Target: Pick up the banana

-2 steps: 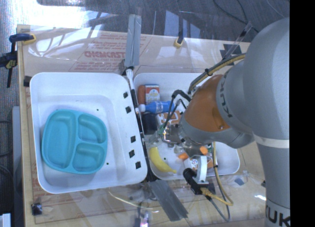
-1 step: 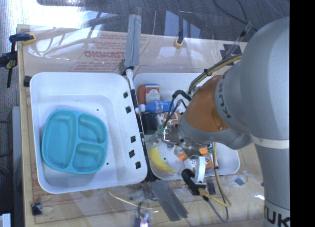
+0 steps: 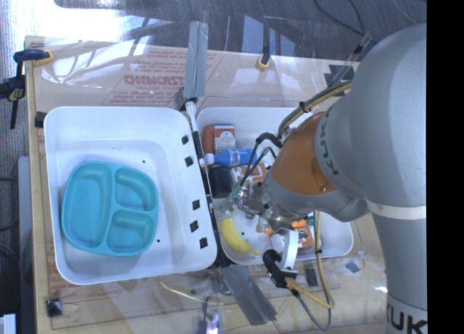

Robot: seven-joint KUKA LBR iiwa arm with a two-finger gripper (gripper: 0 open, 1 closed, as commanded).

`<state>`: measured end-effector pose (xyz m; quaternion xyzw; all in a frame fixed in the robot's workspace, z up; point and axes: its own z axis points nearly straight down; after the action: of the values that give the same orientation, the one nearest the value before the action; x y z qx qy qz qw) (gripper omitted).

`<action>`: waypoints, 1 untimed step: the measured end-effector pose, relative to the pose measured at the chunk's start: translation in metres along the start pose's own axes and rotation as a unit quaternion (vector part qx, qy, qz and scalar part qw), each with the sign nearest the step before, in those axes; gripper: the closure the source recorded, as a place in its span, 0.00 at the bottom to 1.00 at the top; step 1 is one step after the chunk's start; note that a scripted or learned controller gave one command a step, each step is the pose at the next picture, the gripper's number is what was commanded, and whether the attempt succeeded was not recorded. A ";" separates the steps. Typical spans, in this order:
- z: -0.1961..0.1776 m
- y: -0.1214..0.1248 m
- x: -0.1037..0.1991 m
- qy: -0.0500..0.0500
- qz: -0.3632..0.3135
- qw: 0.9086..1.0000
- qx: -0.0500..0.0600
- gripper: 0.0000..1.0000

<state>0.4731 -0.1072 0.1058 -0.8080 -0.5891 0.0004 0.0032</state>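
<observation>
While the grey arm [image 3: 377, 144] is reaching in from the right and covering much of the right bin [image 3: 341, 242], the left bin [image 3: 109, 130] is lying fully in sight on the surface [image 3: 109, 79]. That left bin is holding a light blue divided tray [image 3: 109, 208], which is lying flat toward the bin's near left part. Inside the right bin, the banana [image 3: 235, 238] is lying by the near left corner, close beside the bin's wall. Farther back in the same bin, an orange carton [image 3: 220, 138] is sitting near the far left corner, and a blue-and-white bottle [image 3: 230, 157] is lying just in front of it. The claw [image 3: 262, 213] is hanging just right of the banana, over the bin's floor; whether it is clenched or released I cannot tell, since the wrist is hiding it.
</observation>
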 end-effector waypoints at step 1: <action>-0.009 0.001 0.001 -0.001 -0.002 1.000 -0.002 1.00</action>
<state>0.4746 -0.1067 0.1146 -0.8067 -0.5910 -0.0001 0.0012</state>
